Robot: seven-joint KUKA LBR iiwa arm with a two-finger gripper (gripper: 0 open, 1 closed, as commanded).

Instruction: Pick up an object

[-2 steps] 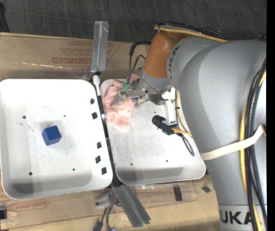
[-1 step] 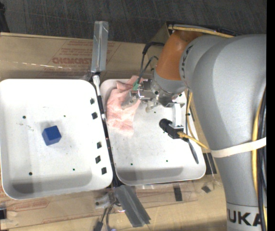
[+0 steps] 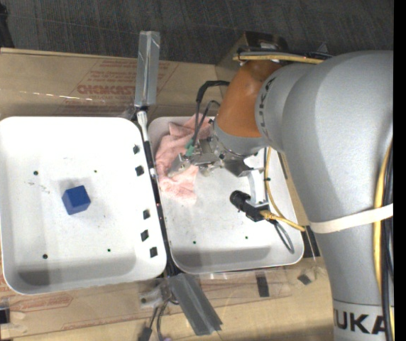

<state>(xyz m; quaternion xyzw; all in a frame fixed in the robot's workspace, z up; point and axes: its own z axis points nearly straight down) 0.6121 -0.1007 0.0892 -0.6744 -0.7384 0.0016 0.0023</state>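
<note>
**Arm over right bin, tool down on pink cloth**

Arm [image 3: 331,162]: big grey KUKA body fills the right side, smooth rounded casing, orange band [image 3: 240,105] above the wrist, reaching left and down into the right bin. Black cables loop off the wrist.

Surface [image 3: 61,77]: flat brown cardboard with red print, carrying two shallow white bins side by side.

Left bin [image 3: 18,261]: smooth white plastic, rounded corners, a few small dark specks on the floor. Holds one blue cube [image 3: 76,199], matte, sitting left of centre, well apart from the walls.

Right bin [image 3: 217,258]: same white plastic. Holds a pink cloth [image 3: 171,163], soft, crumpled, bunched against the upper left corner beside the divider. Lower floor bare white.

Tool [image 3: 194,155]: metallic, at the cloth's right edge, touching or just over it; cannot tell if it is released or clenched. A small black part [image 3: 244,203] with a yellow cable hangs below the wrist, over the bin floor.
</note>
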